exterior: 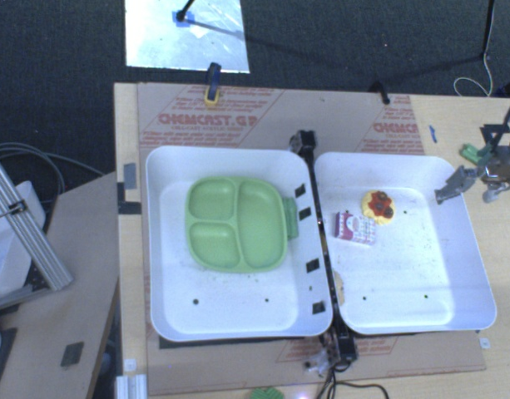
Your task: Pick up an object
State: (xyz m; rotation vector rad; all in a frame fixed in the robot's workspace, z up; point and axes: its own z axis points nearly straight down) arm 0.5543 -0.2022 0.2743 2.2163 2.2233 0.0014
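Note:
In the right bin (462, 298), near its far left part, lie two small objects. One is a yellow round toy with red spots (378, 206). Just to its left and nearer to me is a pink and white carton (354, 227), touching or almost touching the toy. My gripper (471, 191) hangs over the right bin's far right corner, well to the right of both objects. Its two grey fingers (450, 191) stand spread apart, open, with nothing between them.
The left bin (167, 306) bears a green divided tray (238, 224) in its middle. A black divider with clips (314, 239) runs between the bins. A yellow clamp (212, 86) and a shiny sheet (186, 23) sit beyond the bins.

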